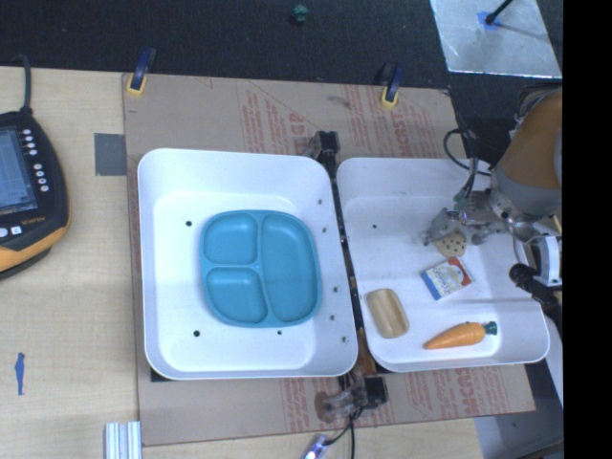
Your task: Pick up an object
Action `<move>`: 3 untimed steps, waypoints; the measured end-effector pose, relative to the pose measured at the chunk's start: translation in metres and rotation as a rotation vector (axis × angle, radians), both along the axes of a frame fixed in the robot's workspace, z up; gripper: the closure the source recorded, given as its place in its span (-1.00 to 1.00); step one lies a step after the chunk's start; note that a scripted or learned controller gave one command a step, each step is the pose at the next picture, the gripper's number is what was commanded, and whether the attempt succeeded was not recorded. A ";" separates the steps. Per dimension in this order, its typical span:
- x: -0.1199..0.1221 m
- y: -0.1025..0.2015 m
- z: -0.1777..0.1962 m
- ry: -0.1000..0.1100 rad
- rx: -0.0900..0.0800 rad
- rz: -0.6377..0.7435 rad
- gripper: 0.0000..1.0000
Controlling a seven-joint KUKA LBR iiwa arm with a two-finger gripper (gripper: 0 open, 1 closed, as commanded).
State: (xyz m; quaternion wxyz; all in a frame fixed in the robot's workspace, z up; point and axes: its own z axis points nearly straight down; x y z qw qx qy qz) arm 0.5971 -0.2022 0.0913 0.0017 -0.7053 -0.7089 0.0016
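Wooden bench under cardboard, two white bins side by side, and the action is all in the right bin (382, 185). A small speckled block (452, 245) sits in its upper middle, right beneath the gripper (459, 223), which looks to be touching or just above it. Whether it is grasped, I cannot tell. Just below lies a packet (446, 277), then a carrot (457, 336) lying left-right along the front wall, and a tan block (387, 312) to the left. The arm (531, 161) leans in from the right, wrist angled down and leftward. Left bin (163, 189) holds a blue tray (258, 268)
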 end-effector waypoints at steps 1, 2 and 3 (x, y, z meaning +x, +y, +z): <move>0.001 -0.002 0.013 -0.003 -0.002 0.002 1.00; 0.001 -0.002 0.013 -0.003 -0.002 0.002 -1.00; -0.044 0.001 0.000 0.000 0.000 0.000 -1.00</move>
